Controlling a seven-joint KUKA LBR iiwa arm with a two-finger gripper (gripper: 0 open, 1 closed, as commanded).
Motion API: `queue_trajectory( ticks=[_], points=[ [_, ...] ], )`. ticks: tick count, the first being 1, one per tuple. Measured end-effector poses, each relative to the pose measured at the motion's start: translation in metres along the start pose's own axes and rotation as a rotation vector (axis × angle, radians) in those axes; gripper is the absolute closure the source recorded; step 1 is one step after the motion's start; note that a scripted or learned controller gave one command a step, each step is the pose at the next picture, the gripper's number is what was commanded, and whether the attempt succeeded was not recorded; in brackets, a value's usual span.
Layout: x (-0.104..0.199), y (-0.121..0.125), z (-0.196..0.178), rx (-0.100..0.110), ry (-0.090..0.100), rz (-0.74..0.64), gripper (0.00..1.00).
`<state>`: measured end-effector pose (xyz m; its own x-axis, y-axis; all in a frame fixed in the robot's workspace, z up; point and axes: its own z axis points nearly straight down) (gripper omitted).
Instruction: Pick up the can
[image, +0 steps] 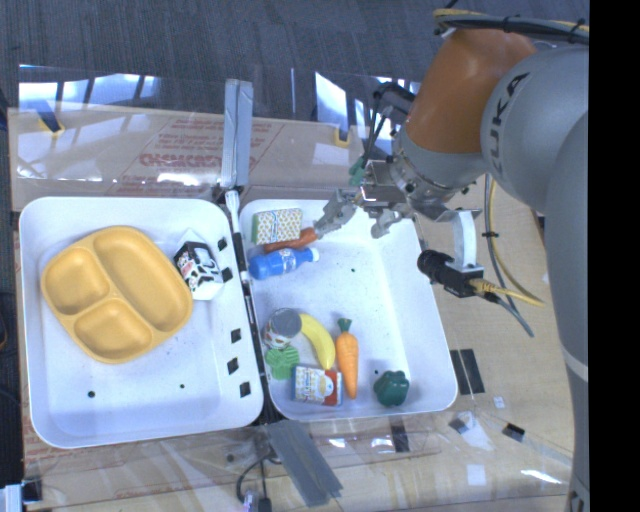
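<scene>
Landmark: divider (238, 300) between the two bins.

Left of divider: left bin (60, 410), holding a yellow sectioned plate (112, 292); a black-and-white carton (200, 268) between plate and divider.

Right of divider: right bin (420, 330), holding a blue bottle (282, 262) lying on its side, nearest the divider; green-and-white box (277, 224) above it; banana (320, 340); carrot (346, 355); juice pouch (318, 385); green pepper (391, 387), farthest from divider.

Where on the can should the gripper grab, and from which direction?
Judging from this view, come straight down on the can, which seems upright with its grey lid facing up. Close across its round sides, fingers clear of the banana and bin wall.
</scene>
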<state>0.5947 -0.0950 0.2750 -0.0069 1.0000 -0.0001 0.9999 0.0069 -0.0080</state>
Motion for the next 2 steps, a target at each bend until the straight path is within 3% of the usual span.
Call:
queue_trajectory(
  ticks=[1, 2],
  points=[
    [-0.002, 0.005, 0.107, 0.003, 0.001, 0.294, 0.00],
    [-0.018, 0.015, 0.186, 0.003, 0.001, 0.331, 0.00]
  ],
)
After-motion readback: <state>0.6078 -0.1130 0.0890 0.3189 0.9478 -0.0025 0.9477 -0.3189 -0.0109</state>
